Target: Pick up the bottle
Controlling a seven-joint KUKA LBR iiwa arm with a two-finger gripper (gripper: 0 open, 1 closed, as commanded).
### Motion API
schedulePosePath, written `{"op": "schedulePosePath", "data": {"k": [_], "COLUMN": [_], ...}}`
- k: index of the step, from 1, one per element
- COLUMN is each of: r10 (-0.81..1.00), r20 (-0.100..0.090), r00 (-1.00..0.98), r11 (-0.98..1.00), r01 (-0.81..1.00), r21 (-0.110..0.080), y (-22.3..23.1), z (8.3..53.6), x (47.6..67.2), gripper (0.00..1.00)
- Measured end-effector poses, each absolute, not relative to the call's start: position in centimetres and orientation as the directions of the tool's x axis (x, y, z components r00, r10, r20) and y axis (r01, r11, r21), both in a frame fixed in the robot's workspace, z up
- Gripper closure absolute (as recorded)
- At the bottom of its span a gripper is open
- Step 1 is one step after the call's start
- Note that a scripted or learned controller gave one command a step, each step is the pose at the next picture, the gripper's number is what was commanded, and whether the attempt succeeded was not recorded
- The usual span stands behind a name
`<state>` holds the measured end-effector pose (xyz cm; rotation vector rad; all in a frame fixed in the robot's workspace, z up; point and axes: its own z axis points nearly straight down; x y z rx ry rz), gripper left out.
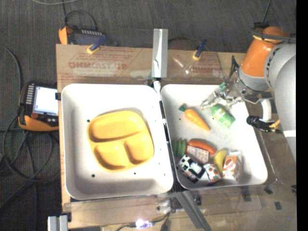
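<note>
- The right bin (260,148), a shallow white tray with rounded corners, lies in the right half of the frame; its left rim is touching the rim of the left bin (72,143) near the middle.
- The end effector (219,99) is in the upper part of the right bin, near the back wall. Its thin metal fingers are spread apart, and nothing is seen between them.
- The bottle (223,115) is green, looks like smooth plastic, and lies tilted on the bin floor just below the end effector, close to the finger tips. Whether they touch cannot be told.
- An orange carrot (197,119) with a green top lies to the left of the bottle, slanted, with bare white floor around it.
- Open room is in the upper left and the middle right of the right bin. The lower part is crowded: a red item (201,147), a yellow banana (220,159), a small carton (232,166) with orange print, a black and white box (191,168) and a dark green item (180,147) lie close together near the front wall.
- The left bin holds a yellow divided plate (121,138), smooth and with three compartments, with free white floor all around it.
- The grey arm (284,88) with its orange band (257,57) comes in over the right rim at the upper right.
- Brown cardboard (110,64) covers the bench behind both bins.
</note>
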<state>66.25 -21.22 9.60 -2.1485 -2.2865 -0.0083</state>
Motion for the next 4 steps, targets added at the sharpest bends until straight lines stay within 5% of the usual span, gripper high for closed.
{"op": "schedulePosePath", "data": {"k": [2,3,4], "r10": [0.998,0.998,0.990], "r20": [0.007,0.001,0.000], "r00": [-0.062,-0.063,-0.143], "r11": [0.062,0.064,0.143], "r01": [0.998,0.998,0.990], "r21": [-0.001,-0.002,0.001], "y": [-21.2,-21.4,-14.2], "z": [9.5,10.3,22.8], "x": [66.2,66.1,66.8], "gripper": [0.00,1.00,1.00]}}
